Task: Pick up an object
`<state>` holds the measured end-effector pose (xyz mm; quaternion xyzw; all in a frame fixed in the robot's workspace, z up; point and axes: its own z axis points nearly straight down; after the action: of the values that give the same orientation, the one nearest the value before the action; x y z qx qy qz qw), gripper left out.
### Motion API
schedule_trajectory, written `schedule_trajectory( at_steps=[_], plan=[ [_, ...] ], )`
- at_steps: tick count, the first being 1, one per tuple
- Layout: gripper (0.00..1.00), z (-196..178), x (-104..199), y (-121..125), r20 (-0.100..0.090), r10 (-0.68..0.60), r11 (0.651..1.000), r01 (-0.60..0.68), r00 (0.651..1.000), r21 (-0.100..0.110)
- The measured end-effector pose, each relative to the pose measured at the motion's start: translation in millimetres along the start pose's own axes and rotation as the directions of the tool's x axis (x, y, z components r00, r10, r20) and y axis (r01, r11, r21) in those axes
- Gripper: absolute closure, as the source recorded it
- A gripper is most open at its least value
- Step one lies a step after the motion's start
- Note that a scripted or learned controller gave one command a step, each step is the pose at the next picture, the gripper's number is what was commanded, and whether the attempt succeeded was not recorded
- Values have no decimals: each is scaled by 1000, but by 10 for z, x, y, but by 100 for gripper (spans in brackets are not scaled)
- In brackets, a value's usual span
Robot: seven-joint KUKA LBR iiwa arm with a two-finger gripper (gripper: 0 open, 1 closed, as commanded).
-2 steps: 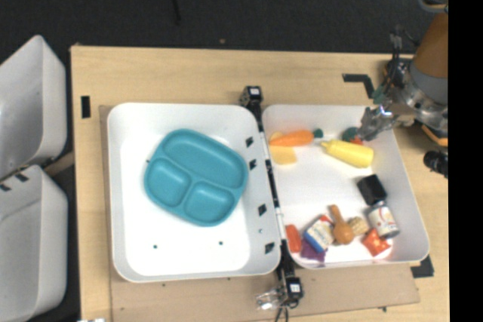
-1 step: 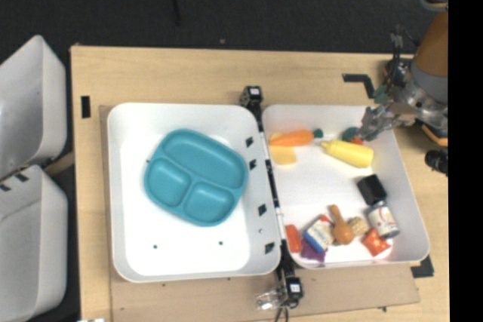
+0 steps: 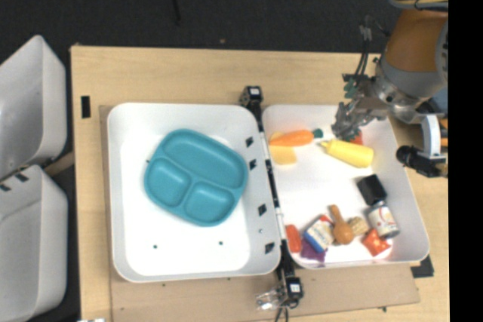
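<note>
My gripper point(image 3: 346, 130) hangs over the far right part of the right bin point(image 3: 400, 185), just above the near end of a yellow banana-like object point(image 3: 350, 153). Its finger state is hidden by the wrist at this angle. An orange carrot point(image 3: 291, 138) lies to the left of the gripper, with a pale yellow block point(image 3: 282, 154) below it. A black block point(image 3: 371, 188) sits in the middle right of the bin. A cluster at the front edge holds a small can point(image 3: 383, 221), a brown toy point(image 3: 342, 225) and a red-and-white package point(image 3: 318, 234).
The left bin point(image 3: 128, 237) holds a blue divided plate point(image 3: 197, 177). Clips on the divider point(image 3: 266, 185) stand between the two bins. The arm with its orange band point(image 3: 415, 41) comes in from the upper right. White chairs point(image 3: 26, 109) stand left of the bench.
</note>
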<state>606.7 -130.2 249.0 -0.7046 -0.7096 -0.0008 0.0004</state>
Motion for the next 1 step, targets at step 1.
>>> schedule_trajectory(
  at_steps=[1],
  plan=[
    [100,-67,524,49,1,0,1000,0,1000,-1]
  ],
)
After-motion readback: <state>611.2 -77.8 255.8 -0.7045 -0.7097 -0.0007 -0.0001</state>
